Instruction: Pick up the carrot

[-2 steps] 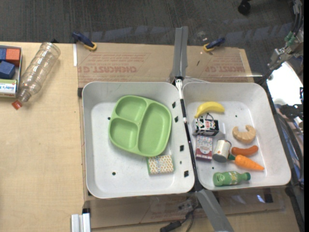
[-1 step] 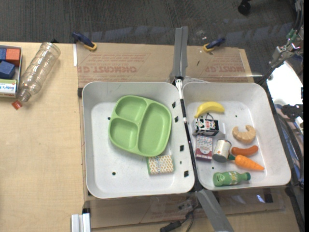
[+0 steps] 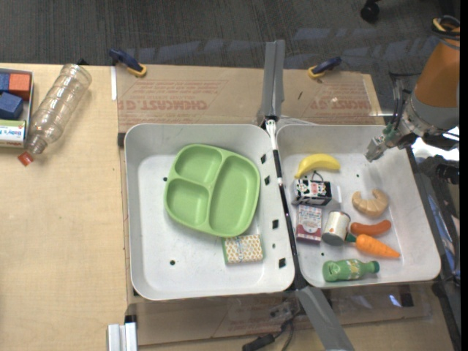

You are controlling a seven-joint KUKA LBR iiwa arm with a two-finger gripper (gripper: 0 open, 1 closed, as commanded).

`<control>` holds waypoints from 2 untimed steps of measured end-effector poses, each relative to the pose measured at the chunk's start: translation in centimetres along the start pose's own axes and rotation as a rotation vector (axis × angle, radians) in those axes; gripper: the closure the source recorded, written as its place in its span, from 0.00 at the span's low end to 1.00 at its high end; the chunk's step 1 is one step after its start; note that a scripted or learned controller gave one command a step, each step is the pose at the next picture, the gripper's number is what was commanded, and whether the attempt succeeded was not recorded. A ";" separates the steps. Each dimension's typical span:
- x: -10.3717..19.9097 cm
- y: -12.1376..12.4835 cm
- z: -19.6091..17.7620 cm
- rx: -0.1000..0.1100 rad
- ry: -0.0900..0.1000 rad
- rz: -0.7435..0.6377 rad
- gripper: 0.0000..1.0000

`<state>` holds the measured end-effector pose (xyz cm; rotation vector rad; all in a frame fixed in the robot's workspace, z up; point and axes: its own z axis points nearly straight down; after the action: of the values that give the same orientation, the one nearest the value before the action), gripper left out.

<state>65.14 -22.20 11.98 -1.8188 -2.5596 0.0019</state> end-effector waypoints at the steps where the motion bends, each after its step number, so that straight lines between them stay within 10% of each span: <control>1: 0.4 -1.1 -10.0 -0.002 -0.002 0.567 1.00; 2: 0.5 1.0 -17.8 0.000 -0.001 1.116 1.00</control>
<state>65.90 -21.38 29.82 -2.9000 -1.2093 0.0037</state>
